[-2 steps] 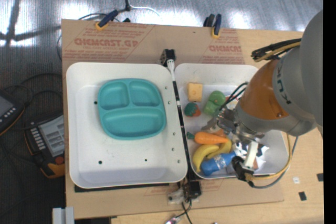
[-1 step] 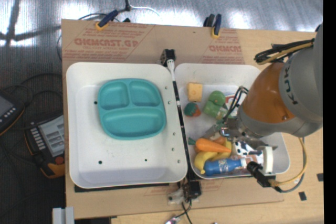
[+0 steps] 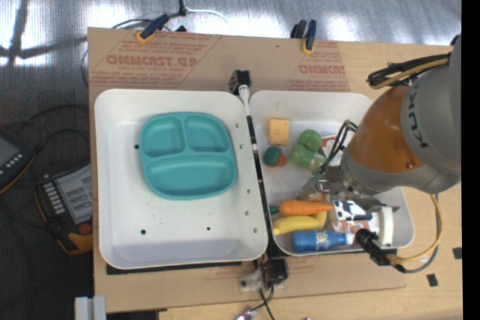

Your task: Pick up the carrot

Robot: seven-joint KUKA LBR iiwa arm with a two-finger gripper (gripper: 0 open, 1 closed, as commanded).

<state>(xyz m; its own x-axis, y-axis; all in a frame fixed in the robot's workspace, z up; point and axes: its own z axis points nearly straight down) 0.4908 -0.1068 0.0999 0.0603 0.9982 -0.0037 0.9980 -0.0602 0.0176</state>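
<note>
Currently I cannot tell my pincer's (image 3: 328,185) state; carrot (image 3: 303,207) lies just below-left of it, above the banana (image 3: 300,223).

You can read red print "CHEMCAST GP" on the brown cardboard sheet (image 3: 154,60) at upper left, repeated partly at upper right. On the arm (image 3: 431,120) at right, dark letters "KU" show.
</note>
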